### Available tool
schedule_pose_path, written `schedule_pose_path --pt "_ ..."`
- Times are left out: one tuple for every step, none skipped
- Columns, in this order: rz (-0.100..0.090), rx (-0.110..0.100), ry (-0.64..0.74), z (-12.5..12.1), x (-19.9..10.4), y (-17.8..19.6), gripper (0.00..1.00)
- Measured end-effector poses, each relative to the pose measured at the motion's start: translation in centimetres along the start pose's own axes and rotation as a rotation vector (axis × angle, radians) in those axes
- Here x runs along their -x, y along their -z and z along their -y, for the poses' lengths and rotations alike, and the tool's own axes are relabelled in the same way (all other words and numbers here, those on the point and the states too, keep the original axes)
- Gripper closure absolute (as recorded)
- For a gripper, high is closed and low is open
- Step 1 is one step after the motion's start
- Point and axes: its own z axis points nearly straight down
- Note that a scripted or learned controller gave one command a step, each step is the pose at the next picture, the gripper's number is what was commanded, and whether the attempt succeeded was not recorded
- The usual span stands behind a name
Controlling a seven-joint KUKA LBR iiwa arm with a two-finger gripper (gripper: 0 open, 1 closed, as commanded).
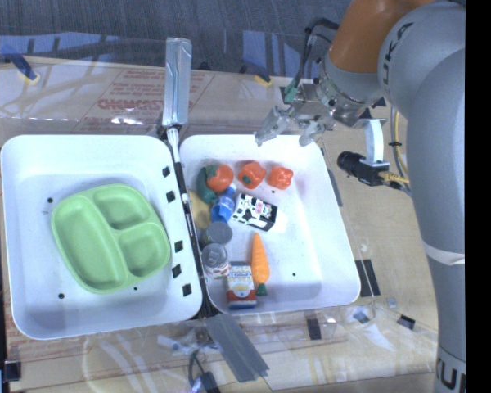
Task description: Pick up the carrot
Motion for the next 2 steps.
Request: schedule_pose_path --pt "0.0 -0.004 0.007 -0.07 -0.13 0.84 1.0" --pt "0.0 -0.004 0.007 -0.07 -0.14 0.83 0.0"
